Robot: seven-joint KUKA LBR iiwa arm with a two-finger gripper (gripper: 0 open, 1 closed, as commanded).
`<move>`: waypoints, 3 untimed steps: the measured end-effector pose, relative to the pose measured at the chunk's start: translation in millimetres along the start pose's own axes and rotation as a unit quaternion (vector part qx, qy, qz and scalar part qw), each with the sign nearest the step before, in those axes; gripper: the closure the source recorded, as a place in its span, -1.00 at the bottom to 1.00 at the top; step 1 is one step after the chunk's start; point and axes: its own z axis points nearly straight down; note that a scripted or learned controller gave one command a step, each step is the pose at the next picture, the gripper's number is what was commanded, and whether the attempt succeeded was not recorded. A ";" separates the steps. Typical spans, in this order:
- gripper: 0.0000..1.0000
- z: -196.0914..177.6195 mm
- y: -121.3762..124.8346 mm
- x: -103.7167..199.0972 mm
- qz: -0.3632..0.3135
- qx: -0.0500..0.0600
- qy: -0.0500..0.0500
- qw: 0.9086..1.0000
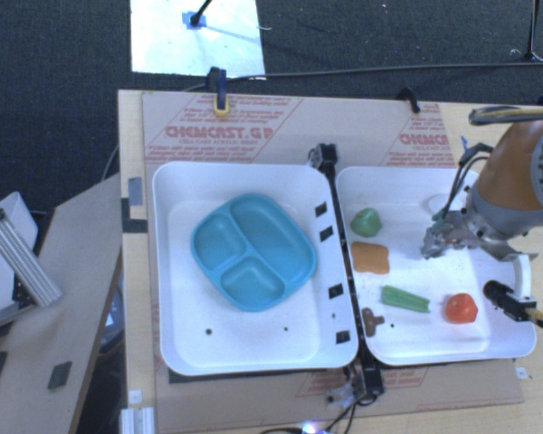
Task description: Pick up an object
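Just left of my fingers [434,243], whose gap I cannot tell, lies one flat orange piece [370,258], with one rounded green lump [366,221] above it, one long green stick [404,298] and one red ball [462,308] below me.

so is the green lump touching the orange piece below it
Apart. The camera view shows a strip of white bin floor between the green lump and the orange piece in the right bin.

Blue plate [253,251], white bins [176,242], red toy [462,308].
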 end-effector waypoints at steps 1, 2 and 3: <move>1.00 -46.4 -6.0 -2.7 0.001 -0.001 0.000 1.000; 1.00 -110.2 0.8 -4.0 -0.002 -0.003 -0.001 1.000; 1.00 -170.6 3.3 4.7 -0.003 -0.003 -0.001 1.000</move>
